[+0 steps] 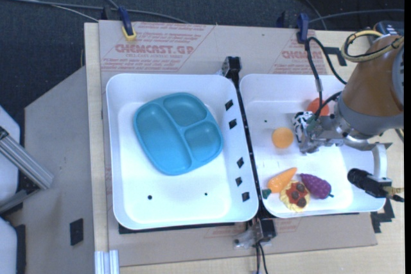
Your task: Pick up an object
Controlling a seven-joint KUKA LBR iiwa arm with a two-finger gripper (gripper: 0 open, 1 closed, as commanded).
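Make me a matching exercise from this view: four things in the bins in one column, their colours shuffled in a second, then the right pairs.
Things:
1. divided plate in the left bin
2. ball beside the tool
3. grapes
4. carrot

Colours:
A. purple
B. orange with a green end
C. blue
D. yellow-orange

Pairs: 1-C, 2-D, 3-A, 4-B

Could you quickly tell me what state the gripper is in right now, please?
Gripper: in the right bin beside the orange ball; open or closed cannot be told.
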